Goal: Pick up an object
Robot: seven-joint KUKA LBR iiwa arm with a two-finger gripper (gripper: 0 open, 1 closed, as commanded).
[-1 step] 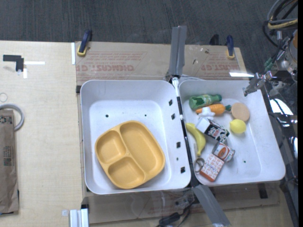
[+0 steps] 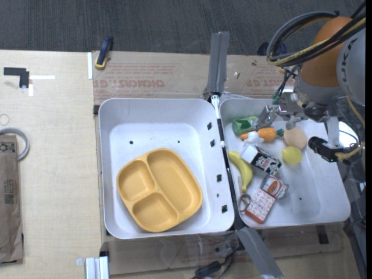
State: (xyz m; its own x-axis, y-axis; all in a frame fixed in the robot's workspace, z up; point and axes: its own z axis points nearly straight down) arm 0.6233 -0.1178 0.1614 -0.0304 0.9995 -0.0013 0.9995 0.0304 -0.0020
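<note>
Metal claw [image 2: 271,116] low in right bin [image 2: 325,208], grip state impossible to tell (beside smooth orange carrot [image 2: 267,134]); glossy three-compartment yellow tray [image 2: 160,189] left.

Glossy white plastic bins [image 2: 110,156], a matt yellow plastic tray [image 2: 160,189], on a pale wooden bench [image 2: 46,115]

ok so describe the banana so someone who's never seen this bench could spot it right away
Take the right bin, the one with small items in it. Along its left wall, just past the divider, lies the banana: a long curved yellow fruit. The lemon nearby is yellow too, but small and round.
</note>
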